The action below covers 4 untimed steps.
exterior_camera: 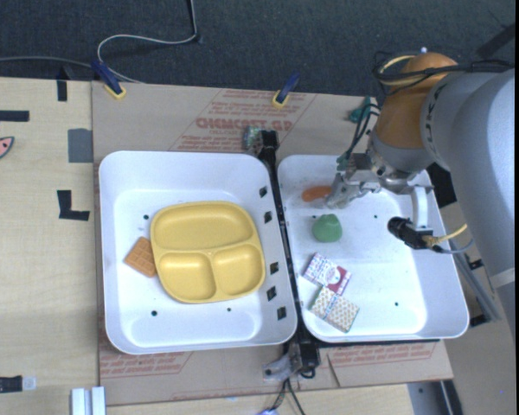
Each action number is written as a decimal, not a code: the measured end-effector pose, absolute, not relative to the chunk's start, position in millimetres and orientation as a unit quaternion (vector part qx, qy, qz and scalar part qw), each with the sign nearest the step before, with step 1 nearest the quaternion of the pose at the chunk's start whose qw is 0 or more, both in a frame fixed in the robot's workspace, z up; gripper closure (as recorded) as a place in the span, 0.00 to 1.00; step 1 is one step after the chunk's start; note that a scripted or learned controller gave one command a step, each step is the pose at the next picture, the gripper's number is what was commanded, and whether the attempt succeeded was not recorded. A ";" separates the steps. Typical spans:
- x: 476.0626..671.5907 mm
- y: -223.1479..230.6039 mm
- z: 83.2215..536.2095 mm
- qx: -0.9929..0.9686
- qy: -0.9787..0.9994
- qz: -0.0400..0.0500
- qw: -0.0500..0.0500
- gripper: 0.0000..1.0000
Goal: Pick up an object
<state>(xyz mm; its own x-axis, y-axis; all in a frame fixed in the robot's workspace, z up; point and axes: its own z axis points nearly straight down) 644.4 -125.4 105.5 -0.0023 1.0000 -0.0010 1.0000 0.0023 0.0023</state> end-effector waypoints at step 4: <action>644.2 -124.3 123.8 0.706 0.708 0.001 0.000 0.00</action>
